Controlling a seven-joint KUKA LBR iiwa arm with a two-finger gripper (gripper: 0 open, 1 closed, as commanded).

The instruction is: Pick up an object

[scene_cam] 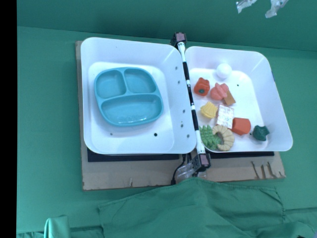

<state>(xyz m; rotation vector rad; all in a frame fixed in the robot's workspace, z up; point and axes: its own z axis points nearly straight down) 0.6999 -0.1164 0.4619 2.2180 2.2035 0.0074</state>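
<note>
Green cloth covers the bench, with two white bins side by side on cardboard. The left bin [131, 58] holds a blue divided plate [129, 102]. Just right of it, the right bin [257, 63] holds small toy foods: a white ball [224, 70], an orange block [241, 126], a dark green piece [260, 132]. Above that bin's far edge, the gripper [261, 1] hangs with fingers apart, holding nothing.

Glossy plastic plate [129, 100], matt cloth [198, 209]
</note>
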